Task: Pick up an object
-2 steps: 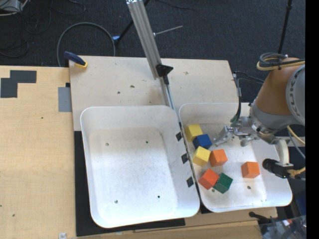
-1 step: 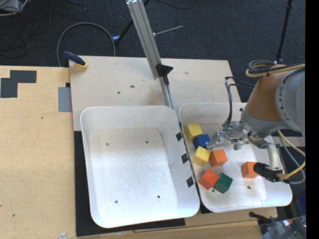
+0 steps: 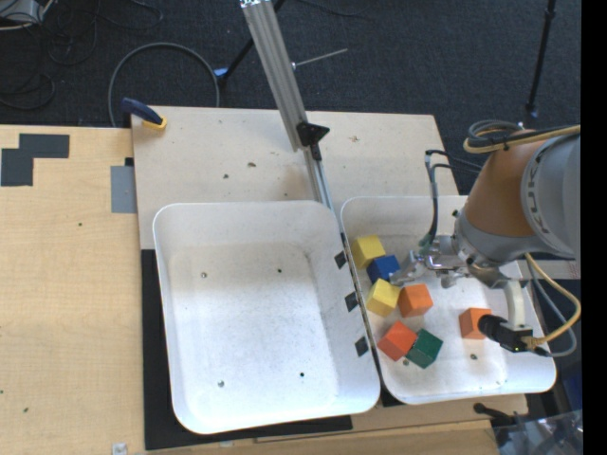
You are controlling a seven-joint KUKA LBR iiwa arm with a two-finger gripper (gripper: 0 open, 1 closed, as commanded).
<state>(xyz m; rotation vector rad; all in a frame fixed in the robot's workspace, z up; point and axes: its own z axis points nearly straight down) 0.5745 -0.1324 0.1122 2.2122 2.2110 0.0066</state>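
The jaws (image 3: 429, 259), state indeterminable, hang over tightly clustered blocks (image 3: 396, 297) in the right bin (image 3: 531, 377); a descent risks pinching two or scattering them.

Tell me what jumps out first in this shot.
The cluster of coloured blocks in the right bin: yellow, blue, orange, red and green, bunched near its left wall, with one orange block apart to the right. Over them hangs the grey-and-orange arm, its gripper close to the blue block. The left bin is a broad white expanse.
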